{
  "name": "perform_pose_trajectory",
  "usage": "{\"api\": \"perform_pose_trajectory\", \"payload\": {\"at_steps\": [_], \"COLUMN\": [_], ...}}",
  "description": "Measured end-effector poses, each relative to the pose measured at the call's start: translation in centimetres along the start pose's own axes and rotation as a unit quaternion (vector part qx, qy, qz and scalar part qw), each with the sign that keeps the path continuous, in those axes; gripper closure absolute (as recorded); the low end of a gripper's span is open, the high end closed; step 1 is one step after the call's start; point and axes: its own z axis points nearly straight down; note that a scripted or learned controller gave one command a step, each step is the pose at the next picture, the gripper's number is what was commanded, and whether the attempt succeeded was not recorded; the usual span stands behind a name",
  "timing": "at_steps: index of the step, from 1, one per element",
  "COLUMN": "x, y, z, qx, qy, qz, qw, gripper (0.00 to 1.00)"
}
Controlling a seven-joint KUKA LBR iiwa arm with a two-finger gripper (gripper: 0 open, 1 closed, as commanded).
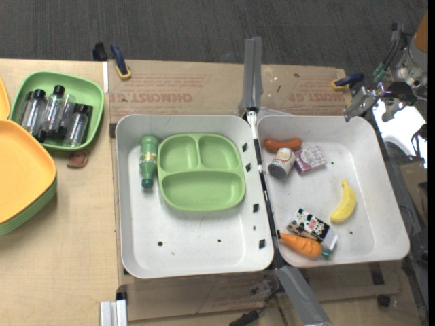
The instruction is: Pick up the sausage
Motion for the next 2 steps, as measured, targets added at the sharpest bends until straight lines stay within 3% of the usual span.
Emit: {"api": "perform_pose_trajectory", "payload": {"at_steps": [1, 2], "x": [8.1, 4.2], "y": [-2.1, -10.8], "z": [11.8, 7.8], "qx": [0.001, 0.001], "qy": [0.000, 0.000], "qz": [0.097, 0.184], "qw": [0.9952, 0.9830], "gripper": [0.00, 0.00]}}
